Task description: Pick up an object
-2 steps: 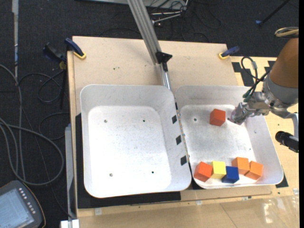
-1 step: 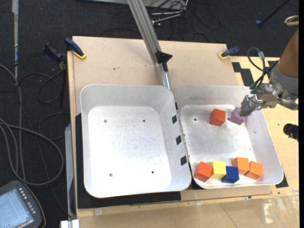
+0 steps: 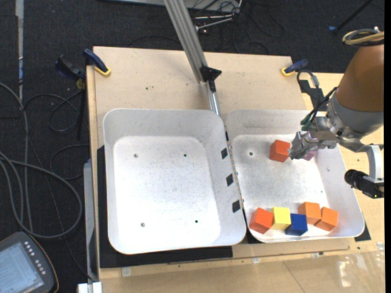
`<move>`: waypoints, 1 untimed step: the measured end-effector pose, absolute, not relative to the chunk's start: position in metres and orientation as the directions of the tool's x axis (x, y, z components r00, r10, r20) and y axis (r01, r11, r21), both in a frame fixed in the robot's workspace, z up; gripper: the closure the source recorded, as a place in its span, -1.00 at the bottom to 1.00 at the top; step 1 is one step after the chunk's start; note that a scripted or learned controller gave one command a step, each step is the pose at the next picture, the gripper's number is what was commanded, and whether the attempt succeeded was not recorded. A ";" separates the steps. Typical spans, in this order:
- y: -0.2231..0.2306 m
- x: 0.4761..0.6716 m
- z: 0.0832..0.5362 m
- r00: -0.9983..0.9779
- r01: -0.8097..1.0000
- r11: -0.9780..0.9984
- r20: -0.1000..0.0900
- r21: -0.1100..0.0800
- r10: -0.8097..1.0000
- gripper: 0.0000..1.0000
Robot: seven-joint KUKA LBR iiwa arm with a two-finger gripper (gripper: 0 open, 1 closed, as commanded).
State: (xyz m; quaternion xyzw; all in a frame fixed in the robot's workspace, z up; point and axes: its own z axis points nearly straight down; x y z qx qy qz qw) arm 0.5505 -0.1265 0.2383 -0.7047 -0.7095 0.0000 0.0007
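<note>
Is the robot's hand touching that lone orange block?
Cannot tell. In the camera view the hand sits right against the orange block, with no clear gap or contact visible.

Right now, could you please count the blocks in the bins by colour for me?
Orange blocks: 4
Yellow block: 1
Blue block: 1
Total: 6, all in the right bin.

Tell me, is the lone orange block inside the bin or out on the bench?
Inside. The orange block sits on the floor of the right bin, within its walls, beside the gripper.
</note>
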 end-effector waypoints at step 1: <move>-0.073 0.542 0.227 -0.008 1.000 0.008 0.002 -0.001 1.000 1.00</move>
